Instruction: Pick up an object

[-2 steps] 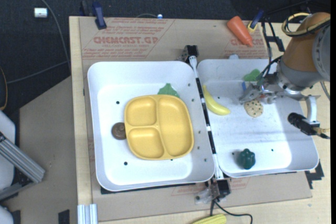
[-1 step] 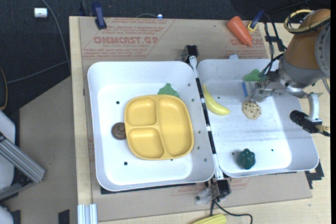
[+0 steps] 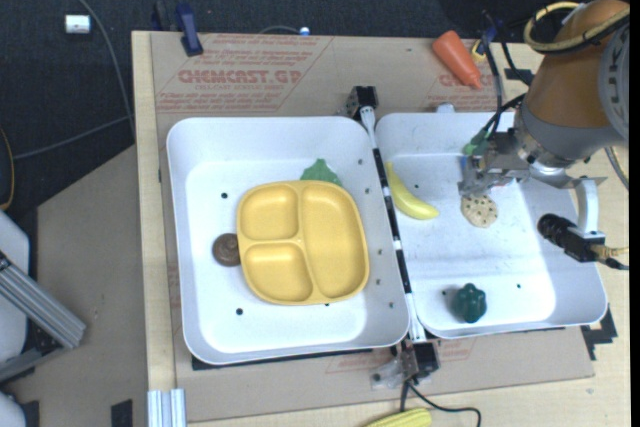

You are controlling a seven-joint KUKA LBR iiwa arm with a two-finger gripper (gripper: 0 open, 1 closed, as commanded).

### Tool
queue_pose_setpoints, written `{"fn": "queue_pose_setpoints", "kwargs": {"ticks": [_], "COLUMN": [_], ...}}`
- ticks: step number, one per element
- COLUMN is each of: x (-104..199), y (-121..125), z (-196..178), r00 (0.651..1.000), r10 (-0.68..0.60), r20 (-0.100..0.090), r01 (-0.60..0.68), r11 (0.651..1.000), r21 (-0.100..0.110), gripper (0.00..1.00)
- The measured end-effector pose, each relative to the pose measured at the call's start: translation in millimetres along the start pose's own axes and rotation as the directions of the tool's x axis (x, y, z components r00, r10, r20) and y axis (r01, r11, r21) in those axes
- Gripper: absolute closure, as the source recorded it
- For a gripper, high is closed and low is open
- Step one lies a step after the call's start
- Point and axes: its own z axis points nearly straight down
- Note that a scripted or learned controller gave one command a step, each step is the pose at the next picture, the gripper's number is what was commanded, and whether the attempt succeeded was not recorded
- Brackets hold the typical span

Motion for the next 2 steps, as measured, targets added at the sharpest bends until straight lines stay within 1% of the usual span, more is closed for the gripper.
{"fn": "queue_pose_setpoints", "kwargs": {"ticks": [1,2], "x": [-1,-44], "y": [-1,17], "z": [1,63], "r00": [1.000,1.000], "r10": [0.001,0.002], "r20": [0.000,0.002], "r01": [-0.001,-0.002], "r11": [1.000,1.000], "r21": [0.002,0.003], "gripper": [0.00,0.00]}}
